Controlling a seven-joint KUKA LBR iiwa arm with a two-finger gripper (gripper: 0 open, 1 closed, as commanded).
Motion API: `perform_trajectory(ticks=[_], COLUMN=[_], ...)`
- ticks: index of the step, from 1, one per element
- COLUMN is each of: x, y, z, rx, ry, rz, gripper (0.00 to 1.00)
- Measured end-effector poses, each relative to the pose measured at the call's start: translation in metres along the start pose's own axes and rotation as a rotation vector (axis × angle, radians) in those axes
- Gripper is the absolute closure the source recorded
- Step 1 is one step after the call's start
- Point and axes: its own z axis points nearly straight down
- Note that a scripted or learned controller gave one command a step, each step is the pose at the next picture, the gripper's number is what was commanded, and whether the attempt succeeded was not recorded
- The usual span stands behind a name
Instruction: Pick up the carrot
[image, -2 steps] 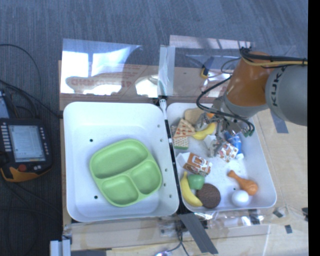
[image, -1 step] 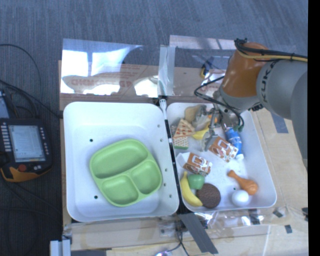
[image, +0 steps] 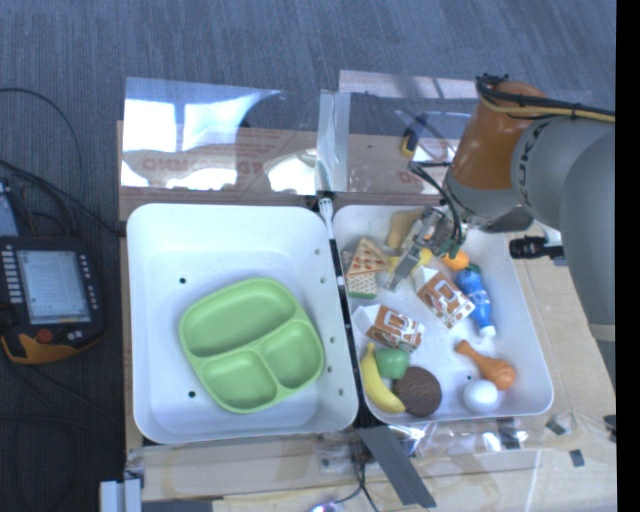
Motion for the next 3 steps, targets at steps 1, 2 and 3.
perform_trajectory(ticks=[1,2,3], x=[0.034,0.009,0.01], y=[-0.029,-0.022,-0.067], z=[0.003,-0.003,0.003], rx=[0.001,0.006,0.006], ry=[-0.047,-0.035,-0.045], rz=[-0.324,-0.256,-0.248], gripper=[0.0,0.0,0.0])
